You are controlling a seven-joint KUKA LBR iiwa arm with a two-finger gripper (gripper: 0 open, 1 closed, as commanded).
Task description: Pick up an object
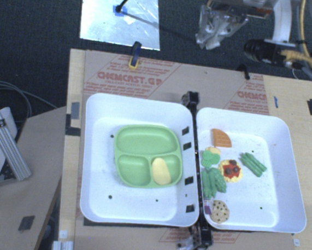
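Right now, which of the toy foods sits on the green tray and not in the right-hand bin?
The yellow oval piece. It lies in the lower right compartment of the green tray, in the left bin; the others lie loose in the right bin.

The single camera was fixed above the bench (166,73) and looked down at a slant. It stood far enough back to take in both white bins, the left bin (96,143) and the right bin (288,178), with dark floor beyond the bench.

Dark carpeted floor (34,22), shiny metal sheet (122,13) lying on it, tan bench (39,138), perhaps aluminium rail (1,140) at left
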